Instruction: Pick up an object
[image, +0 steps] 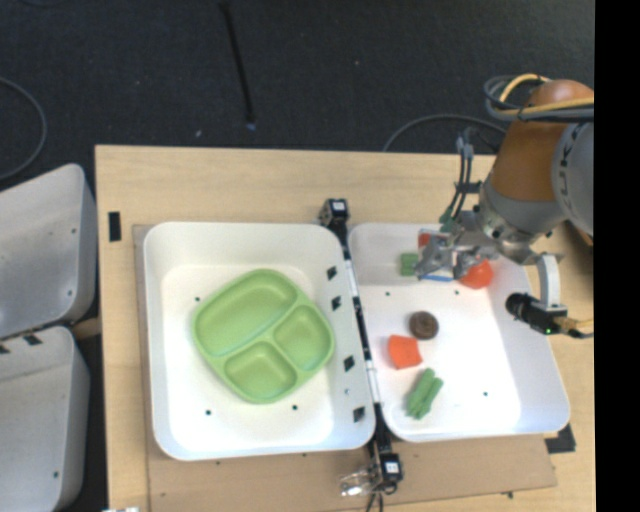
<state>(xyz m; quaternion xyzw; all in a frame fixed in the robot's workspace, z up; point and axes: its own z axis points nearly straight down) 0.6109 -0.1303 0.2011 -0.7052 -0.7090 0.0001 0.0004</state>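
Gripper (447, 262) sits low over back part of right-hand shallow white plastic bin (520, 395), near its far wall; can't tell its state from this angle, metal parts blur together w/ what's below. Small green block (409, 264) just beside it on its left, small red-orange rounded piece (478, 274) just beside on its right, so tool is between the two. Whether either one is touched or gripped: can't tell, nothing clearly seen held.

Other candidates are loose on same bin floor, scattered, apart from each other: dark brown round disc-like item (424, 324) mid-bin, orange-red wedge-ish block (403, 351) just below-left of it, elongated green pickle-shaped toy (423, 393) nearer front edge. Looks like random scatter for pick tries, nothing stacked. Left white bin (170, 420) carries light green three-compartment plastic plate (263, 334), lying flat, prob. a drop-off spot, though task only says pick.

Arm (530, 160) pose: comes in from right, grey body w/ orange band above wrist, wrist bent down steeply so tool points near-vertical into bin; cables loop off the top. Judged stage: at grasp height around back-row pair, pick not confirmed.
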